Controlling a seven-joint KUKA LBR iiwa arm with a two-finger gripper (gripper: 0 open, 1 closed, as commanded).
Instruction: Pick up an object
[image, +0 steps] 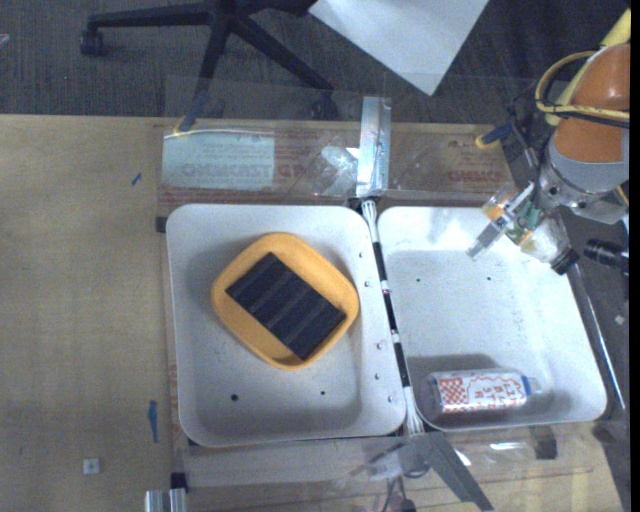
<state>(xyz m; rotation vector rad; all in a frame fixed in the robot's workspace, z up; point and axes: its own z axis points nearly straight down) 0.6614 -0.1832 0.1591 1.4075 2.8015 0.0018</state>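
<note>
A yellow pad with a dark ribbed panel (285, 312) lies flat in the middle of the left bin (200, 400). A small bottle with a red and white label (480, 390) lies on its side near the front edge of the right bin (560, 330). My gripper (497, 227) hangs over the far right corner of the right bin, well away from both objects. Nothing shows between its fingers.
The arm with its orange band (598, 85) enters from the upper right. A metal bracket (374, 150) and taped labels sit on the bench behind the bins. Office chair legs (200, 40) and a white sheet (400, 35) lie on the floor beyond.
</note>
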